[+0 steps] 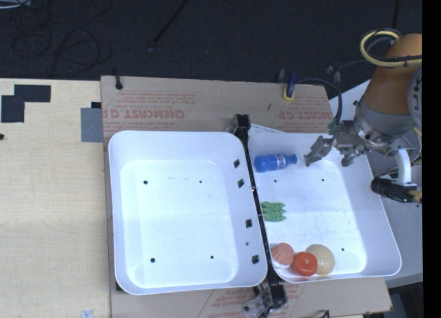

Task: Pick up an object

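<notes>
The right bin (pixel 372 241) holds several objects. A blue bottle (pixel 274 162) lies on its side near the far left corner. A small green piece (pixel 273 211) rests by the left wall. At the near edge sit a pink piece (pixel 281 252), a red round one (pixel 304 263) and a beige round one (pixel 322 257), packed together. My gripper (pixel 333 154) hangs over the bin's far right part, to the right of the bottle and apart from it. It is open, with nothing between its fingers.
The left bin (pixel 124 172) lies beside the right one, with a black divider (pixel 251 193) with clips between them. Both bins rest on brown cardboard (pixel 179 103). The arm's orange band (pixel 400 51) and cables stand at the far right.
</notes>
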You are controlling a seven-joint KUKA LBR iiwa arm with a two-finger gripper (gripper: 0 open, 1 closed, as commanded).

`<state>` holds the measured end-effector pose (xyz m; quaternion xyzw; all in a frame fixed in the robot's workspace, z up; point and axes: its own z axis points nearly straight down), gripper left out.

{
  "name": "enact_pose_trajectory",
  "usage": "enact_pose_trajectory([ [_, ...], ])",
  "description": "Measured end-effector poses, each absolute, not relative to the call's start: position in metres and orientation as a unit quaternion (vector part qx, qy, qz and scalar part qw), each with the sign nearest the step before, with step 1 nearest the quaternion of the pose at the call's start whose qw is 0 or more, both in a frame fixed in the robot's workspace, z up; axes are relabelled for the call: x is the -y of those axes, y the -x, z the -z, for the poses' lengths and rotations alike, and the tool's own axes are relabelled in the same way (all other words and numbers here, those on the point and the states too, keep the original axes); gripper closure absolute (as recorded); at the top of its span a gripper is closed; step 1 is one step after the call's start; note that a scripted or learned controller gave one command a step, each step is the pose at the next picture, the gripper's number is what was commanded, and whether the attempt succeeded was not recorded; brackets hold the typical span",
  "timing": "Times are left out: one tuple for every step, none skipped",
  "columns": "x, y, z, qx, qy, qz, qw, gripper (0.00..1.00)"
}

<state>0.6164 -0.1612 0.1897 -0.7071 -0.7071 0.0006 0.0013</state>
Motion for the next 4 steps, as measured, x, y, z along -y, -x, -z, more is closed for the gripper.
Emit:
enact_pose_trajectory([
  [0.198,-0.558,-0.115,0.705,0.709,-0.0032,0.005,0.00],
  [0.197,-0.562,-0.129,0.706,0.708,-0.0009,0.002,1.00],
  [0.215,-0.602,-0.223,0.708,0.707,0.0018,-0.005,1.00],
  [0.214,-0.599,-0.216,0.707,0.707,-0.0007,0.000,0.00],
])
